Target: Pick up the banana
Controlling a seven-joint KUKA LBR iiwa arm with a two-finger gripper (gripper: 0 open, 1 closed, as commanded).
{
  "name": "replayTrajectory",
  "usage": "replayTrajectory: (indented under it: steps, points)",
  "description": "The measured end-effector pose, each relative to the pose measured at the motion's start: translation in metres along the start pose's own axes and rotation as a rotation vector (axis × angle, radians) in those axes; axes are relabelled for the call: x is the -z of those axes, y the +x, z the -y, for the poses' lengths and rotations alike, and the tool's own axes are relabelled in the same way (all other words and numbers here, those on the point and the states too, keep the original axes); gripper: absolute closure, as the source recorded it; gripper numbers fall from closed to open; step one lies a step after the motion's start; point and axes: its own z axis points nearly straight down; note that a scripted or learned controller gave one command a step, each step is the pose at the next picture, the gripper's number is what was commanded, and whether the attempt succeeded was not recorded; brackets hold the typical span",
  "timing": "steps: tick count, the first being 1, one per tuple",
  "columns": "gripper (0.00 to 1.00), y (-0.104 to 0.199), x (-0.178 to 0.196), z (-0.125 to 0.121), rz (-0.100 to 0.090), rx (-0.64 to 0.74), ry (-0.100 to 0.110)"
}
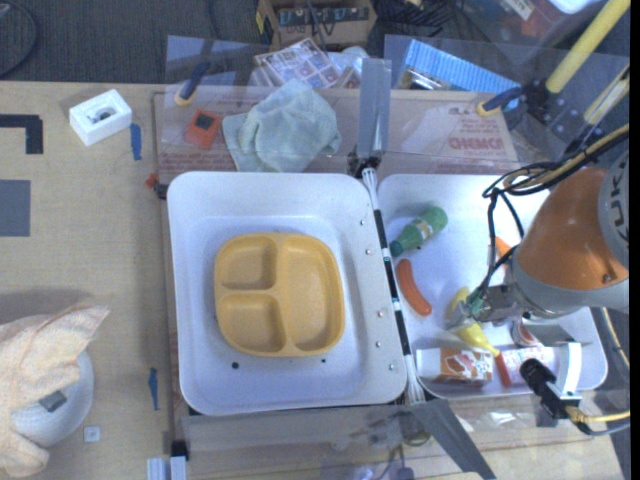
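Banana (470,320) lies directly beneath claw (484,306)

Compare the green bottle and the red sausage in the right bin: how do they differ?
The bottle is green with a darker cap end; the sausage is plain orange-red. The bottle is thicker, the sausage slimmer. The bottle lies nearer the bin's far side, slanting up to the right; the sausage lies nearer the camera, slanting down to the right. Both lie flat in the right bin, near the divider.
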Motion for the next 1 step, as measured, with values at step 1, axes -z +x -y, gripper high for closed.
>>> replayTrajectory:
  steps: [1]
  points:
    - [1.00,0.0574,0.0944,-0.0048,-0.003,-0.122,0.013]
